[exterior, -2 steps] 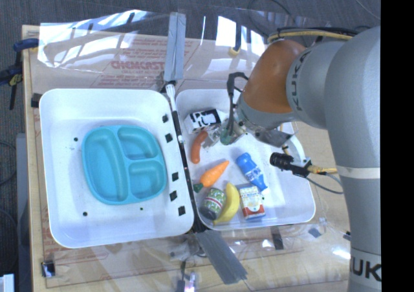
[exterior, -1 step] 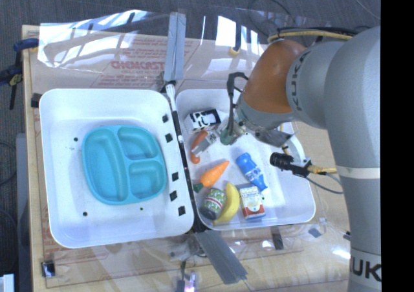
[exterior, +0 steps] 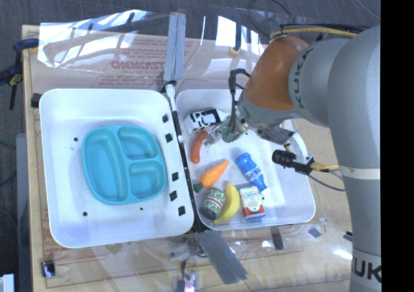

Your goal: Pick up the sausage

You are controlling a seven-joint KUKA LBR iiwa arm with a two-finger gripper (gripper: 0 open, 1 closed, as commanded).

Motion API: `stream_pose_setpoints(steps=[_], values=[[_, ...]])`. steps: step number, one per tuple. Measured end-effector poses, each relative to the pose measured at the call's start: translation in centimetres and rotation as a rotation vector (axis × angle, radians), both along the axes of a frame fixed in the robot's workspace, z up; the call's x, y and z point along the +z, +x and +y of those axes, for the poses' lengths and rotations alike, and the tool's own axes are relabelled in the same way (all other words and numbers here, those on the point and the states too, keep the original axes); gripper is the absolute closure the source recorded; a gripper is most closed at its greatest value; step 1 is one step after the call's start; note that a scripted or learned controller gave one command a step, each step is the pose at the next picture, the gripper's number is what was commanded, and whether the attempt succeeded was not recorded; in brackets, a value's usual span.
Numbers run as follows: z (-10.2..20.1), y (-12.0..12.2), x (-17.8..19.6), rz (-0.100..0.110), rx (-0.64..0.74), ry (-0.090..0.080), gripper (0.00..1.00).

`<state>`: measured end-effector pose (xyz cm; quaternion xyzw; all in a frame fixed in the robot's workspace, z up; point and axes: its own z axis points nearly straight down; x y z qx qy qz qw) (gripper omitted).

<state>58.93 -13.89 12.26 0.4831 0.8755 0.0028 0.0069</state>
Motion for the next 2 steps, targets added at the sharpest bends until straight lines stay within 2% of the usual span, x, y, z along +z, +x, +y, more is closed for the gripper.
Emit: stream_pose_setpoints(steps=[1,2], values=[[0.0,0.0,0.0,0.0,0.0,0.0,0.0],[1.9,0.9,-2.2,0.001,-0.013,-0.026,0.0]])
